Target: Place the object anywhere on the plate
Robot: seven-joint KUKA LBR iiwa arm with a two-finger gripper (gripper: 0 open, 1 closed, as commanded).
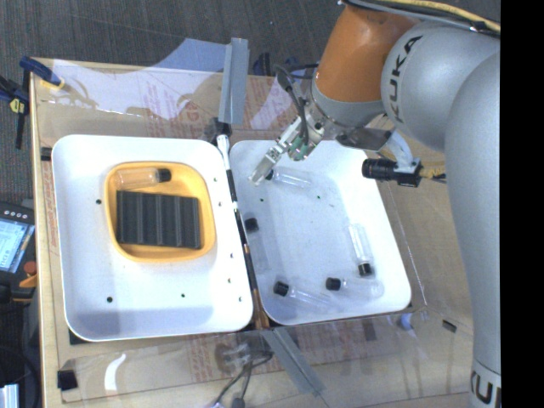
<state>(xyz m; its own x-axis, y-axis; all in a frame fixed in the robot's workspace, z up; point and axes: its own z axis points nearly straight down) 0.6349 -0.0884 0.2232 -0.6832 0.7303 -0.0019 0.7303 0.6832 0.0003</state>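
From my seat, starting at the left: the left white bin (76, 296) holds the yellow-rimmed plate with a dark ribbed centre (160, 213), and a clear tube with a black cap (155, 175) already lies on the plate's upper rim. The plate has open room across its ribbed middle, and bare white floor lies below it, well inside the bin's raised edge.

Across the divider, the right white bin (314, 236) carries the things left to fetch. One clear capped tube (360, 246) lies toward the right wall, another small clear tube (293, 292) sits near the front edge, with a loose black cap (334, 284) just beside it and a further black cap (251, 224) near the divider. A faint clear tube (293, 179) lies at the upper part, just beside the tool.

The gripper (265, 171) hangs over the upper left corner of the right bin, close to the divider. I can't tell how its jaws stand, nor see anything between them.

I judge this as the picking step, with no object secured that I can confirm. The next move calls for a descent onto that nearby tube, then a lift high enough to clear the two bin walls before crossing left. The corner is tight; the bin centre is freer.
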